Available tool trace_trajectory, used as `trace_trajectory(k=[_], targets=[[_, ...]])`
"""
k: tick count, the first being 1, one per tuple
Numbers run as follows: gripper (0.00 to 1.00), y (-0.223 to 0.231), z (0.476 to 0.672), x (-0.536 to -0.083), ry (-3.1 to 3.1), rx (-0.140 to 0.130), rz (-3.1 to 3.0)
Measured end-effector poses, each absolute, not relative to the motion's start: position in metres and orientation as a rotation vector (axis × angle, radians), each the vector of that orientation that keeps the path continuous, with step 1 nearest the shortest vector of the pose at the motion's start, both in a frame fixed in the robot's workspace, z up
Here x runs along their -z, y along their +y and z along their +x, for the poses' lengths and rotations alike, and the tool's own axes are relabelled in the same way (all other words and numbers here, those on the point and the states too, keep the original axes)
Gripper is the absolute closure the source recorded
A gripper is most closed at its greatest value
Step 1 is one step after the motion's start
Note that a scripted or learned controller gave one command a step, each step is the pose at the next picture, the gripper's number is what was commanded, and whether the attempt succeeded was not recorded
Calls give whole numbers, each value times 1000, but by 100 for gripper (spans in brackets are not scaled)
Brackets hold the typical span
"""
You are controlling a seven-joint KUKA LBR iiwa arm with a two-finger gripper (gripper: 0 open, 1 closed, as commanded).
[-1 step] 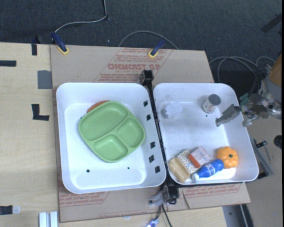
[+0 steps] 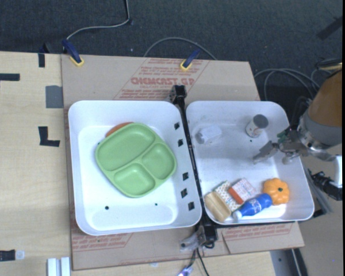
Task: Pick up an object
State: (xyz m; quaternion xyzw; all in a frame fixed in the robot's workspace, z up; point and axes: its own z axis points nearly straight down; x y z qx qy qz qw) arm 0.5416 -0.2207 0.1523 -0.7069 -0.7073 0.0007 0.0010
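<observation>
Orange pumpkin, blue bottle and 2 snack packs crowd the corner just below the end effector, which hangs spread open, empty, over bare bin floor; closing there risks catching nothing or 2 things.

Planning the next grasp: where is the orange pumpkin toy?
The orange pumpkin toy lies in the right bin, near its front right corner, beside the blue bottle.

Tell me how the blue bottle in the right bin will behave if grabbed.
The blue bottle lies on its side, so it will probably roll when nudged. Its rounded body looks smooth, likely slippery. The pumpkin beside it may get bumped.
</observation>
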Motion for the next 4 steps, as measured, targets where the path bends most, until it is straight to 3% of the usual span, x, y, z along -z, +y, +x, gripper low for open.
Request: trace_trajectory(k=[1, 2, 3, 4], targets=[[0, -223, 622, -148, -2224, -1, -2219], [0, -223, 660, -90, -2226, -1, -2220], [0, -220, 669, -87, -2227, -1, -2223], [100, -220, 670, -97, -2230, -3, -2223]])
